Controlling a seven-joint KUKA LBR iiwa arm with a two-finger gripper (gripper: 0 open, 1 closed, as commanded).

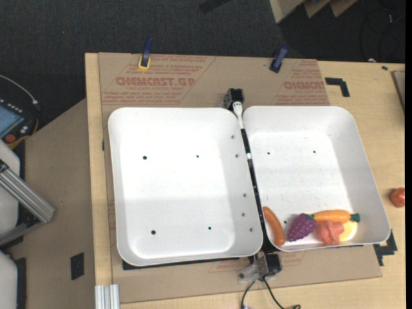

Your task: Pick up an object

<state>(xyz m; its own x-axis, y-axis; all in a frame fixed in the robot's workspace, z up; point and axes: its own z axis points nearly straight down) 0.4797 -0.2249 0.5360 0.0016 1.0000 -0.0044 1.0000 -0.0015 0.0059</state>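
— What do we see around the bench?
— We see dark carpet (96,18) across the upper frame, a brown board (212,76) clamped with blue clips (147,50).

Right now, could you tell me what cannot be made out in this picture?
- Pale yellow item, camera view: mostly hidden behind the red toy and carrot; identity unclear.
- Orange-red object on the bench: too small to identify.
- Blue device: cut off by left edge.
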